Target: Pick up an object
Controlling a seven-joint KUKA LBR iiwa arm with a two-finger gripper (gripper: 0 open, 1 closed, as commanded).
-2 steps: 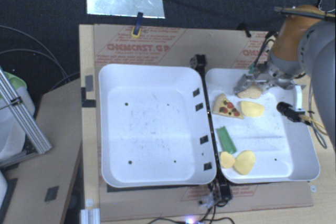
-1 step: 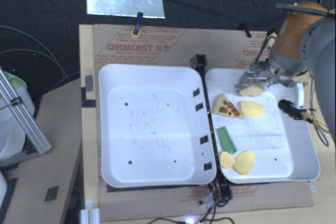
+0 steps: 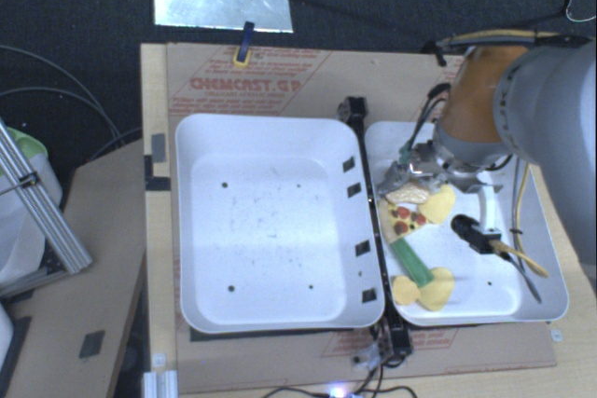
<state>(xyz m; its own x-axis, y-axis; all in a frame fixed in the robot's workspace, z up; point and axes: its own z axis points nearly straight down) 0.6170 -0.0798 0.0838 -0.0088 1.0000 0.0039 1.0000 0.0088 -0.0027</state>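
On the cardboard-topped bench, the gripper (image 3: 417,171) hovers low over the right bin's (image 3: 536,289) toys right of centre, apparently descending to grasp; its finger state I cannot tell, and closing on one piece comes next.

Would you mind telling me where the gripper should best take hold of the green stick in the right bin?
Probably mid-length on the green stick, coming straight down with fingers across its narrow width. It lies flat and slanted in the right bin, its lower end close to the yellow pieces, so the middle looks clearest.
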